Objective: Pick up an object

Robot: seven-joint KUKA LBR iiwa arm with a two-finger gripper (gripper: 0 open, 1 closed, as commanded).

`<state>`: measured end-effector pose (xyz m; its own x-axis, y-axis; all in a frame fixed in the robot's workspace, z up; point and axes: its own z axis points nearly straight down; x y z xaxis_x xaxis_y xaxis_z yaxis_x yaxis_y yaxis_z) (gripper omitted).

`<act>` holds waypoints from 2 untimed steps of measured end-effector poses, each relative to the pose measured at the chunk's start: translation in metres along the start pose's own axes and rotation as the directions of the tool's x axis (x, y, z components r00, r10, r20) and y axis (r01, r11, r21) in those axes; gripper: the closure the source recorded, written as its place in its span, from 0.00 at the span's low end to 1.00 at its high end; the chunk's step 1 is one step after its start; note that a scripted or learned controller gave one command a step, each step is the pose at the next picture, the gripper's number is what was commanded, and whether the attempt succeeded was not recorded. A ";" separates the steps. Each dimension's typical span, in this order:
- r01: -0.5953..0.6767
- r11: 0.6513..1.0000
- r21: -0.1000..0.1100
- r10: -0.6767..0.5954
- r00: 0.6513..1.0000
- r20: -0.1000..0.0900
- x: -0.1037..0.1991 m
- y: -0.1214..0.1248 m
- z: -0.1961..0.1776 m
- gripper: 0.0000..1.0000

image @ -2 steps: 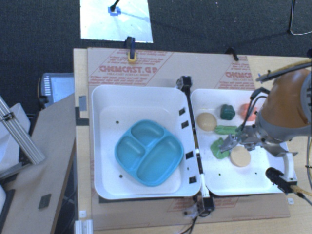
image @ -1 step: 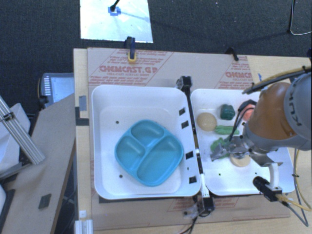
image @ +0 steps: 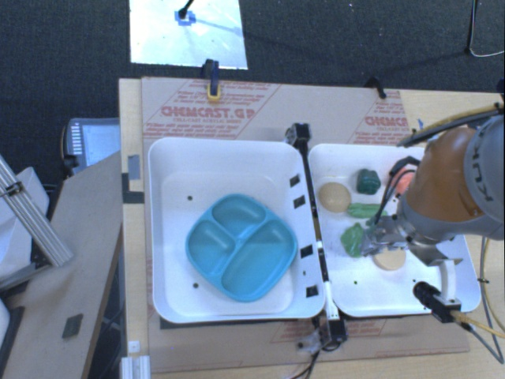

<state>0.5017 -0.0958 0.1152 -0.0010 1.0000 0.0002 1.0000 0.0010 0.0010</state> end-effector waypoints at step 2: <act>0.003 1.000 -0.005 -0.003 1.000 0.001 0.005 0.005 -0.105 1.00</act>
<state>0.5069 -0.0910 0.2204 -0.0043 1.0000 -0.0011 1.0000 0.0043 0.0062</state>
